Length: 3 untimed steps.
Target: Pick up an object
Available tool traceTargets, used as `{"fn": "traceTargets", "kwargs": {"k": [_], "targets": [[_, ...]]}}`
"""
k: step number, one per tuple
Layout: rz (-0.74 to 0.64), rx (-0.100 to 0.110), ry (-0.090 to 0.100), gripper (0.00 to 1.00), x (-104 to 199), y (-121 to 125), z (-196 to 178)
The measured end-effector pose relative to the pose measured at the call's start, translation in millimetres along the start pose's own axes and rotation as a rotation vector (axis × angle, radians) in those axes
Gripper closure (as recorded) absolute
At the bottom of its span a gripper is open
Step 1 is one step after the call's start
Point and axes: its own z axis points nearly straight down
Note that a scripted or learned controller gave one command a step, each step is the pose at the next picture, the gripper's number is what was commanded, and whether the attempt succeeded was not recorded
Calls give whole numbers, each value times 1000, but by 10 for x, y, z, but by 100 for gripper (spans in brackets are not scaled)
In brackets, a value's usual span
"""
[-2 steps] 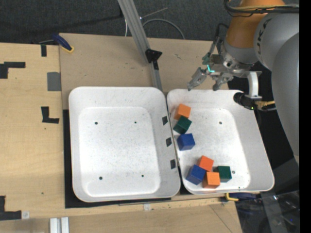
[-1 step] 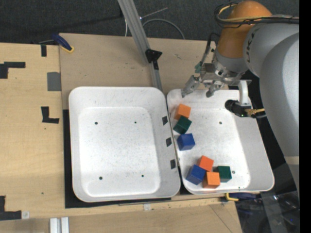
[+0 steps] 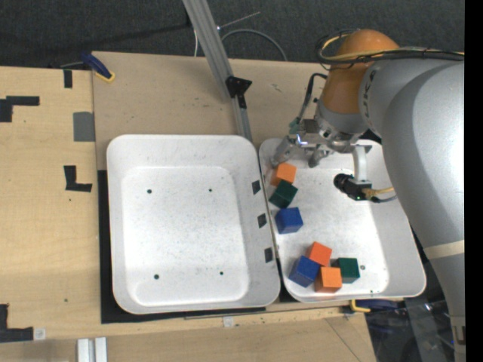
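Observation:
My gripper hangs over the far left corner of the right bin. Its two fingers stand apart with nothing between them, so it is open. Just in front of it lies an orange block, touching a dark green block. A blue block sits a little nearer along the bin's left wall. At the near end a cluster holds an orange block, a blue block, another orange block and a green block.
The left bin lies beside the right one, their rims meeting at about. A slanted metal pole runs down to the gap between the bins. The arm's grey body covers the bench's right side.

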Motion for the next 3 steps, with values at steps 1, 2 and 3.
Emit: {"fn": "traceTargets", "kwargs": {"k": [1, 2, 3], "targets": [[0, 3, -1, 0, -15, -7, 84], [-1, 0, -2, 100, -14, -3, -23], [0, -14, 1, 100, -71, 38, -484]]}}
